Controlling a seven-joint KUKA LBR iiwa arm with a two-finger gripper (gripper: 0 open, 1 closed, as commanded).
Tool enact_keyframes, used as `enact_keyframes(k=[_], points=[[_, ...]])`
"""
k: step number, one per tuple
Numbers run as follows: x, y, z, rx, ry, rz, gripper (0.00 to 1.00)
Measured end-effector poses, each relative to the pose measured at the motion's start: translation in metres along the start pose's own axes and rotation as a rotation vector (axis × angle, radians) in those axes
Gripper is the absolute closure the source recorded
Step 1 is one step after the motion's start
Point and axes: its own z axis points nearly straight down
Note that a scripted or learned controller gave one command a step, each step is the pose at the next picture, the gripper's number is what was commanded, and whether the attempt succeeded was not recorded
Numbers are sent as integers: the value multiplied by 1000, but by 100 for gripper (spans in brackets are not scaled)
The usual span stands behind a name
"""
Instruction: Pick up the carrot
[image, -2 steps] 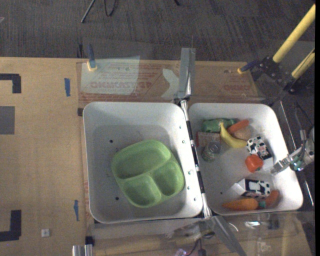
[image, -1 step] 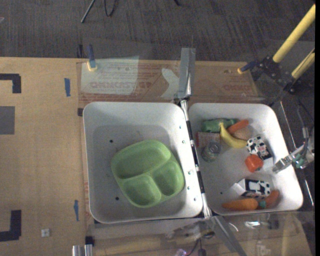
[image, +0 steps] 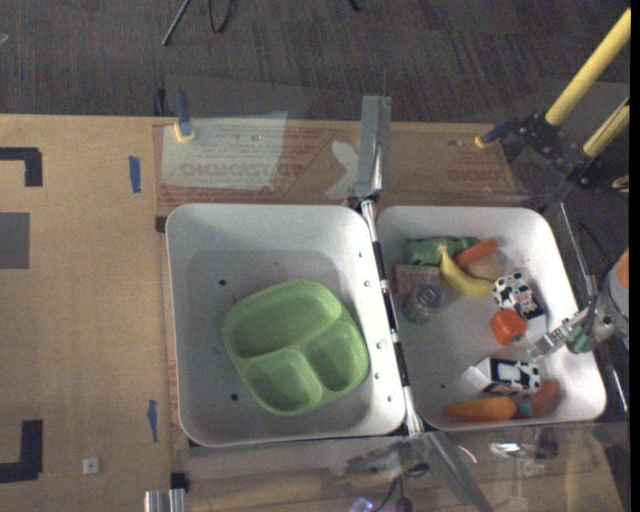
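- I see the two white bins side by side on the bench (image: 80, 300): the left bin (image: 200, 230) and the right bin (image: 560, 260).
- In the left bin lies a green tray (image: 295, 345) with three compartments, set a little askew.
- The carrot (image: 481, 409) lies flat along the near wall of the right bin, toward its near right corner, pointing left.
- A second orange piece (image: 545, 396) lies just beside the carrot's right end; I cannot tell what it is.
- A black-and-white toy (image: 514, 375) sits just behind the carrot, close to touching it.
- Further back in that bin I see a red-orange block (image: 507, 325), another black-and-white toy (image: 517, 293), a banana (image: 462, 276), a green item (image: 437, 247), an orange item (image: 477, 250) by the far wall, and a small grey round can (image: 424, 299) near the left wall.
- The gripper (image: 560, 340) sits over the right side of the right bin, near its right wall, with the arm (image: 622, 270) coming in from the right edge.
- The gripper is apart from the carrot, above and to the right of it, with the near black-and-white toy between them.
- I see nothing between the tool's tips, but it is too small and blurred here; I cannot tell whether it is released or clenched.
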Motion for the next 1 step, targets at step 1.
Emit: enact_keyframes(k=[1], points=[[-14,33,36,-1,-2,215,100]])
